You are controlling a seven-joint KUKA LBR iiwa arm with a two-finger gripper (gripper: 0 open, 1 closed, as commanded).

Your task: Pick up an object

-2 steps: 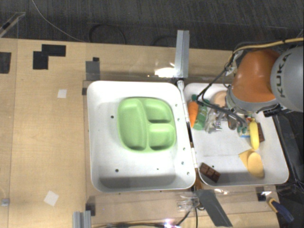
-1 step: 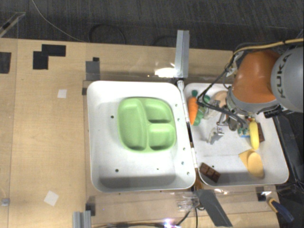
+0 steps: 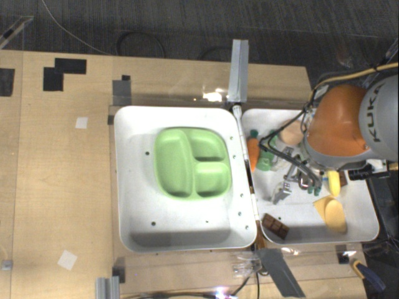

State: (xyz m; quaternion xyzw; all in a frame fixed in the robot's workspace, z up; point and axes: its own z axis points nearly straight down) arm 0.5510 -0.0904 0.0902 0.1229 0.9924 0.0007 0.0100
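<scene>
Landmark for this report: the right bin (image 3: 368,229).

Lying at the near left corner of the right bin is a brown chocolate-like block (image 3: 275,226). Sitting toward the bin's near right is a yellow wedge-shaped piece (image 3: 333,213), with a small yellow banana-like item (image 3: 334,182) just beyond it.

Hanging over the middle of the right bin is the gripper (image 3: 283,193), its metal tip pointing down toward bare bin floor between the chocolate-like block and the yellow pieces. Whether the fingers are spread or pressed together cannot be told at this resolution; nothing is visible between them.

Resting along the bin's left wall, farther back, are an orange carrot-like object (image 3: 252,152) and a green item (image 3: 267,161), partly crossed by a cable. A tan rounded object (image 3: 290,134) is showing at the far side, beside the arm's orange band (image 3: 336,123).

Left of the right bin, the left bin (image 3: 134,229) is holding a green divided tray (image 3: 192,162).

Assessment: no object is secured; selection, grasp and lift are judged still outstanding.
</scene>
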